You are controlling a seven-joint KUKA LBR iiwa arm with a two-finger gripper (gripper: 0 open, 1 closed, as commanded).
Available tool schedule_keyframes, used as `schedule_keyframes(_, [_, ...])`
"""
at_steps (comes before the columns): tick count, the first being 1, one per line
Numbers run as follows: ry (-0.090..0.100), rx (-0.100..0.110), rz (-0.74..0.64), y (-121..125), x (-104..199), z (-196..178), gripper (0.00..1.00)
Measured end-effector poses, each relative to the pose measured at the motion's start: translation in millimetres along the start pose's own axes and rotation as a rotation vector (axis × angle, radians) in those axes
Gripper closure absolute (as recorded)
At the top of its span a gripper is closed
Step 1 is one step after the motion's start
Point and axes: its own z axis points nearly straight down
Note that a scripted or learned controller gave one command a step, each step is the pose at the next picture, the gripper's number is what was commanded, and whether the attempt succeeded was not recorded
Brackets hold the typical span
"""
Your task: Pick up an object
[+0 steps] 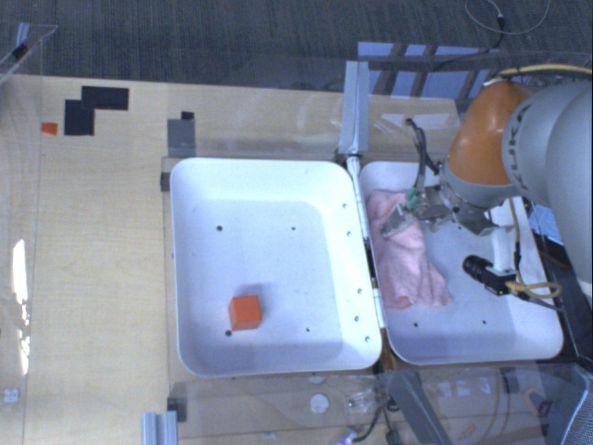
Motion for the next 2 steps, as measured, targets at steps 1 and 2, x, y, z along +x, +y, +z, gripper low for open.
schedule_keyframes(1, [0.002, 0.002, -0.067, 47, -16, 2, 0.00])
schedule_keyframes(2, [0.001, -0.001, -0.125, -33, 1, 0, 0.00])
